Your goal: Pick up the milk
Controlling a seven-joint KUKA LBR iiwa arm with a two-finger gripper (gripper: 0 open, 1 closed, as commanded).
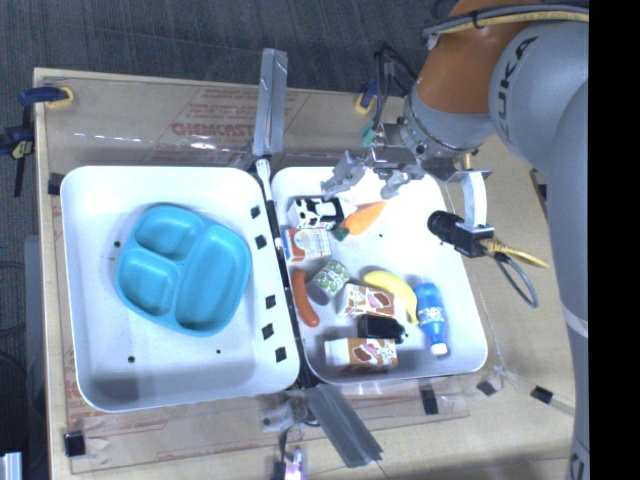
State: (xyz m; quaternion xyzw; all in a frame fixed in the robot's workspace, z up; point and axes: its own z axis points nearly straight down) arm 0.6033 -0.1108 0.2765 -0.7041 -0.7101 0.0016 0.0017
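Note:
The milk is a small carton with a black-and-white cow pattern. It lies at the far left of the right bin, close to the divider. An orange carrot lies just right of it. My gripper hovers over the bin's far edge, a little above and to the right of the milk. Its two fingers are spread open with nothing between them.
The right bin also holds a red-and-white carton, a sausage, a green packet, a banana, a blue bottle and a brown carton. In the left bin lies a blue divided tray.

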